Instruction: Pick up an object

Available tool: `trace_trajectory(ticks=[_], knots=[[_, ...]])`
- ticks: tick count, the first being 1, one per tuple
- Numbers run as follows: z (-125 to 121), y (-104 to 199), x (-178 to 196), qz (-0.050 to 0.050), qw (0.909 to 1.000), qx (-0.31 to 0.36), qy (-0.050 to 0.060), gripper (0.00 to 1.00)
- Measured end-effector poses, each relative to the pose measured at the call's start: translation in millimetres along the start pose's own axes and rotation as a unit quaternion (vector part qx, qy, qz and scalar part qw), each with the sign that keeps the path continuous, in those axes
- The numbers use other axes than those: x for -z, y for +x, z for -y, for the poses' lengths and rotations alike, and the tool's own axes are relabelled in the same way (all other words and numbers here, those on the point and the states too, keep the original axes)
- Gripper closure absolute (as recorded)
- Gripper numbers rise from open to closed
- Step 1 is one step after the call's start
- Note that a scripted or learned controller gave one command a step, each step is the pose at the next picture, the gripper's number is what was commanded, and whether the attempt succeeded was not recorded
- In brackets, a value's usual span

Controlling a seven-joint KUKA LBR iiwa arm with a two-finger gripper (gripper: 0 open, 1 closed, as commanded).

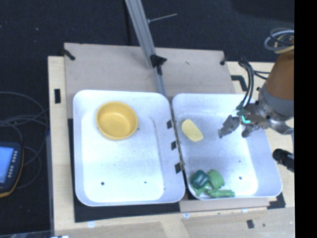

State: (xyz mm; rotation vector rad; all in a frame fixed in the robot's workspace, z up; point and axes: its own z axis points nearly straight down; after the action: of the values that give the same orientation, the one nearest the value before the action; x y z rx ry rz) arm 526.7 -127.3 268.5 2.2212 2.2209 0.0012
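In the right bin (257, 182) a pale yellow lump (191, 131) lies near the left wall. A green toy with a teal piece (208, 182) rests at the bin's front edge. My gripper (237, 127) hangs over the right bin's upper right part, to the right of the yellow lump and apart from it. Its two dark fingers (228, 127) are spread, with nothing between them. A yellow bowl (117, 120) sits upright in the left bin (124, 182), toward its back left.
A grey metal pole (141, 26) slants up from the back of the bench between the bins. Cables (247, 78) loop by the arm at the right. A handheld pendant (7, 167) lies off the bench at the far left.
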Motion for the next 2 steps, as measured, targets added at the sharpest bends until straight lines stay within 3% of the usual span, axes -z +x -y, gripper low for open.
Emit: trace_trajectory(ticks=[1,2], knots=[[0.0,0.0,0.0,0.000,1.0000,0.000,0.000,0.00],[-7.5,-3.4,-46.9,0.000,1.0000,0.000,0.002,0.00]])
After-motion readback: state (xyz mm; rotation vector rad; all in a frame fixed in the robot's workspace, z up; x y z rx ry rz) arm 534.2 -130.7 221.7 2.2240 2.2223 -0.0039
